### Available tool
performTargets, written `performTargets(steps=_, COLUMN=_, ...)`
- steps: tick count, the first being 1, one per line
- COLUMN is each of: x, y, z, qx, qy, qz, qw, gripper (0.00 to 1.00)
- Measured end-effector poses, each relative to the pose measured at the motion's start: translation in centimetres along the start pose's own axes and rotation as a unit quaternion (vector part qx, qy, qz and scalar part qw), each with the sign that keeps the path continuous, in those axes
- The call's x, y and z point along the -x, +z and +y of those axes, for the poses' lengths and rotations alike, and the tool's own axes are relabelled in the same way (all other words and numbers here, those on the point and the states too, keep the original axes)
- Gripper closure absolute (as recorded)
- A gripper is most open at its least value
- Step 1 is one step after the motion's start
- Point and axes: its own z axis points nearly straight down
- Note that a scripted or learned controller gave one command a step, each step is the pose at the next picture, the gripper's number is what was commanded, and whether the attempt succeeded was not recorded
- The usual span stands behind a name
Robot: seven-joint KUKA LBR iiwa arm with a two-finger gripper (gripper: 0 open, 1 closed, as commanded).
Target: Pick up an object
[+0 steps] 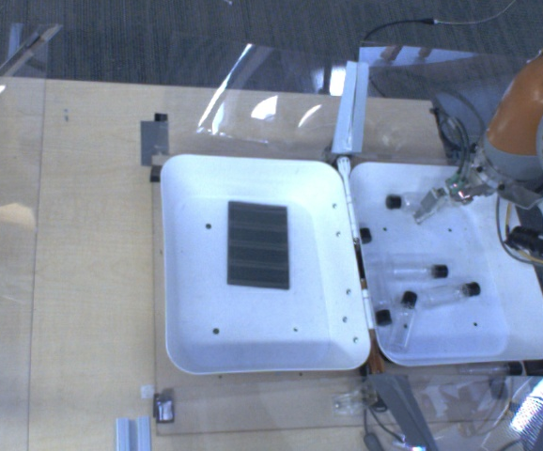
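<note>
- Two white bins sit side by side on the tabletop (74, 280): the left bin (187, 336) and the right bin (525, 332), their inner rims touching.
- Near the front of the right bin lie clear tubes with black caps. One tube (408, 310) stands almost on end in the view, cap uppermost. A second tube (445, 294) lies to its right, its cap pointing right. A third tube (417, 271) lies just behind them, cap at its right end.
- The clear bodies nearly vanish against the white floor, so the count is unsure: three tubes are plain, and further black caps show at the front left corner (382, 317), by the left wall (365, 236) and toward the back (394, 200). Whether these are loose caps or whole tubes cannot be told.
- In the left bin lies one dark ribbed block (258, 244), flat, a little back of the middle, well apart from every wall.
- Toward the back of the right bin the hand (428, 207) hangs over the floor, just right of the rearmost cap. Its fingers look pressed together with nothing between them.
- The grey arm (525, 130) with its orange band is cut off by the right edge.
- Behind the bins a clear sheet (271, 101) throws glare, and a metal post (350, 111) stands at the seam.
</note>
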Motion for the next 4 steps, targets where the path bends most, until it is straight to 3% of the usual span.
performTargets(steps=1, x=0.4, y=-14.4, z=0.8, qx=0.002, qy=-0.044, qz=-0.002, qw=0.9990, gripper=0.00)
performTargets(steps=2, x=-0.2, y=-0.7, z=-0.4, qx=-0.001, qy=-0.076, qz=0.001, qw=0.9971, gripper=0.00)
performTargets(steps=3, x=-1.6, y=-17.0, z=1.6, qx=0.002, qy=-0.101, qz=-0.002, qw=0.9949, gripper=0.00)
performTargets(steps=4, x=-3.4, y=-0.9, z=1.8, qx=-0.005, qy=-0.089, qz=0.003, qw=0.9961, gripper=0.00)
